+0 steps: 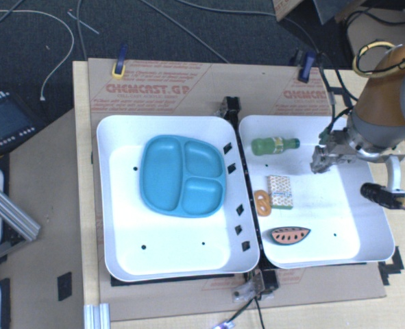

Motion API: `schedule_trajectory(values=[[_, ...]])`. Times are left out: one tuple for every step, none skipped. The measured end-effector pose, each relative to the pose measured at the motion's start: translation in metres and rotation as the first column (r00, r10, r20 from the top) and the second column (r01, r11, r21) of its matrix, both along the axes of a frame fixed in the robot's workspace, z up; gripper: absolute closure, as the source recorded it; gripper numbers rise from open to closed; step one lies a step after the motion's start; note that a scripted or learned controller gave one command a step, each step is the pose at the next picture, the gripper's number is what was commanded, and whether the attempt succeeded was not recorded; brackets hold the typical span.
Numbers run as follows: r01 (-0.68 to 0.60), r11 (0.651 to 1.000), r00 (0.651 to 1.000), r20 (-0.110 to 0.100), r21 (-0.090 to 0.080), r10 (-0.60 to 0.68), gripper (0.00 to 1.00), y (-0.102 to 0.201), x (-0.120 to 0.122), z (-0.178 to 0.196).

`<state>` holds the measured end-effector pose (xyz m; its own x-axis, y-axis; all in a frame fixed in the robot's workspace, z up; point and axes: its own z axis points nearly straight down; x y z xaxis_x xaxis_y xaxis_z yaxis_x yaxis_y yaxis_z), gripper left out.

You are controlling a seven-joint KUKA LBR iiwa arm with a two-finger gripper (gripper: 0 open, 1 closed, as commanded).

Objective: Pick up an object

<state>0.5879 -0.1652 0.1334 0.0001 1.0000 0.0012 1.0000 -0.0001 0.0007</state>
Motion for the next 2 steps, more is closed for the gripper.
schedule_trajectory(values=[[-0.001,1.0,1.0,0.003,-0.002,0.001,1.0,-0.001,0.002,0.043],[-0.002,1.0,1.0,0.007,-0.003,0.002,1.0,0.005,0.011,0.103]])
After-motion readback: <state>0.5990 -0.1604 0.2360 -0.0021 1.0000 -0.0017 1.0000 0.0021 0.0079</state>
